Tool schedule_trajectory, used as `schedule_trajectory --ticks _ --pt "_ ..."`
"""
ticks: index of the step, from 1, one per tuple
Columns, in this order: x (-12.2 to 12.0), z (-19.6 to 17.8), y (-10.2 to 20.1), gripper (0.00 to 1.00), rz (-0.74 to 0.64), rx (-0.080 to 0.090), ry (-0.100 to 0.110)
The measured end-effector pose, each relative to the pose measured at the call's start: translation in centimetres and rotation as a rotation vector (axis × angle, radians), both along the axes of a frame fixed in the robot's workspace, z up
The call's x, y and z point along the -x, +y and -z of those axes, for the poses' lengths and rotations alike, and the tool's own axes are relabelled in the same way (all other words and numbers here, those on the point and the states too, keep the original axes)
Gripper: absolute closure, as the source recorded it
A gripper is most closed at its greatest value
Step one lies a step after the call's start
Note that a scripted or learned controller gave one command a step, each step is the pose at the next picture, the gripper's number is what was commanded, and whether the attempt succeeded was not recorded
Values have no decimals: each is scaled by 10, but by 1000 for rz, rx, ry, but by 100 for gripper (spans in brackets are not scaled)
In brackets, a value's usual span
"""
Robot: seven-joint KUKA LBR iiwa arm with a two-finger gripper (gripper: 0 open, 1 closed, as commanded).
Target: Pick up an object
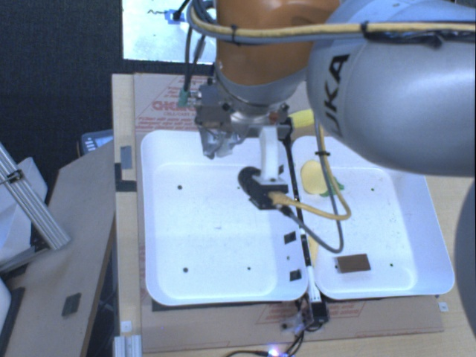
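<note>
Brown block (352, 263) in right bin (416, 222), well apart from end effector (217, 146).

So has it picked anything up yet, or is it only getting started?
Nothing looks picked up yet. A brown block and a yellow piece lie in the right bin, untouched. In hand: the arm reaches over the bins, with its hand near the far edge of the left bin; its tips are too hidden to judge. Left: the grasp and the lift.
</note>
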State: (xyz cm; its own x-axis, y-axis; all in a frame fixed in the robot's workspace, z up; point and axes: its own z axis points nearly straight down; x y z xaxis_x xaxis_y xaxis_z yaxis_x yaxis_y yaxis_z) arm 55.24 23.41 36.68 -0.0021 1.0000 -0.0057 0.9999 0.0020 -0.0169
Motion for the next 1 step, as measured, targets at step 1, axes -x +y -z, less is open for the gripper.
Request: schedule_trajectory --ticks 1 --pt "53 -179 0 100 -5 -17 -36"
